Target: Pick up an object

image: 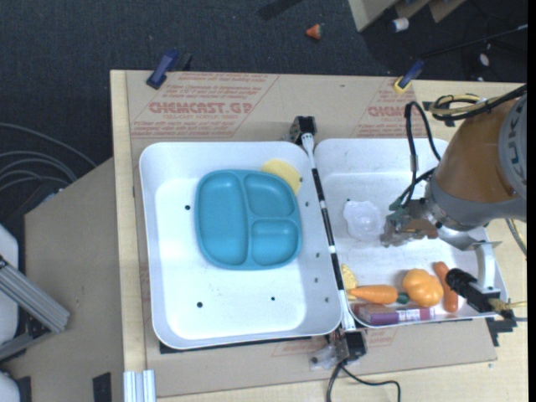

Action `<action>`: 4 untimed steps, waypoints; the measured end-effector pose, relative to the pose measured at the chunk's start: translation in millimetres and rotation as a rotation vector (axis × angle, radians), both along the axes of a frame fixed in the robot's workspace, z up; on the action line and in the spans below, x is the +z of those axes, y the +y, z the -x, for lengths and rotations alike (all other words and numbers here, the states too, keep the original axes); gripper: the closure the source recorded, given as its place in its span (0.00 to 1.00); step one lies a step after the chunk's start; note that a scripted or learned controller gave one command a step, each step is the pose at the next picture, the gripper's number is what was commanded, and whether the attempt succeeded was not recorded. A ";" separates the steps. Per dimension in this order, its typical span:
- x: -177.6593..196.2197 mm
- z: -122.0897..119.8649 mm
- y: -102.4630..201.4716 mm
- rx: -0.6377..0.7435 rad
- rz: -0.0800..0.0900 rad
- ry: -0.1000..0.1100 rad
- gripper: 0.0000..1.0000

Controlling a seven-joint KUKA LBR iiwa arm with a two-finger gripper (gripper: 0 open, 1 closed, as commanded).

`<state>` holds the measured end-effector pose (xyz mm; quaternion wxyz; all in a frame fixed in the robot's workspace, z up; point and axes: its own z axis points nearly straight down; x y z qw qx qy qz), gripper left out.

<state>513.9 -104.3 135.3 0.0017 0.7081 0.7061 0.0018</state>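
**Tool low in the right bin, nothing lifted yet**

Camera view: the arm [481,170] reaches in from the right and its tool [400,227] sits low over the middle of the right bin [381,153]. How wide the tool stands cannot be told from this angle, and nothing can be seen held in it. By that reading the pick is not yet done: the approach looks made, while the grasp and the lift remain.

The nearest candidate is a clear plastic cup [363,218], lying just beside the tool on the side toward the divider between the bins. Whether they touch cannot be told. The other things lie along the bin's near edge, nearer the camera than the tool: a carrot [373,293], an orange fruit [422,286], a purple marker [394,314] below them, and a second, smaller carrot [444,285] at the right.

In the left bin [167,224] rests a blue divided plate [248,219] with a yellow piece [283,172] at its far corner, well apart from the tool. Both bins stand on the desk [126,141].
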 end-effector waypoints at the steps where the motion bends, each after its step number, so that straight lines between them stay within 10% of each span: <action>1: -50.9 35.3 -74.2 0.001 0.000 0.006 1.00; 2: 49.6 17.0 22.2 0.005 -0.001 0.004 1.00; 3: 49.2 17.7 21.3 0.003 -0.001 0.006 0.00; 4: -49.0 -17.1 -3.6 0.002 0.000 0.006 0.00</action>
